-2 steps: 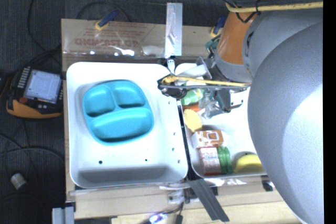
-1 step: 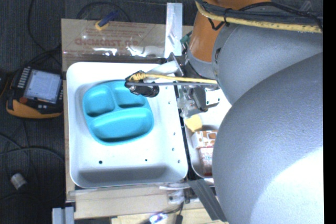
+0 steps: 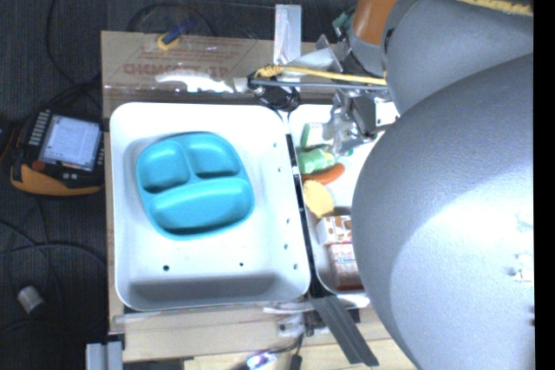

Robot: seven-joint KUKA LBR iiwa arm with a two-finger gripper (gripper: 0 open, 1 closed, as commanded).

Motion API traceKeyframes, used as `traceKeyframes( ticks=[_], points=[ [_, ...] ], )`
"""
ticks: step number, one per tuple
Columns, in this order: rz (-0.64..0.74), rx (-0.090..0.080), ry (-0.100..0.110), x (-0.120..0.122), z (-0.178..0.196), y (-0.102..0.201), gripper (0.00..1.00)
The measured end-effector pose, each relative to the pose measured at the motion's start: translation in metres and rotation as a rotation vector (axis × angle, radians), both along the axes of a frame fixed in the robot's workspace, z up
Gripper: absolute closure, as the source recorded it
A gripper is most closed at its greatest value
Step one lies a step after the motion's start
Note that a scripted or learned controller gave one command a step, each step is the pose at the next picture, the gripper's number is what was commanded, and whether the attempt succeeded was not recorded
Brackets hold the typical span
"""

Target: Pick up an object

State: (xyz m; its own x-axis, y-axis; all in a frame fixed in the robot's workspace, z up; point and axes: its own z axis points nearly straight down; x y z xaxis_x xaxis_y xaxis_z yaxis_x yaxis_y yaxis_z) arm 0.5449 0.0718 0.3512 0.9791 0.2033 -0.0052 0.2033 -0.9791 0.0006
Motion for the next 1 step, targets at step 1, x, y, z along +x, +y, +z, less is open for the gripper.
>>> traceKeyframes(
  ticks=[1],
  points=[
    [0.014, 0.0, 0.0, 0.0719, 0.056, -0.0058, 1.0]
  ],
)
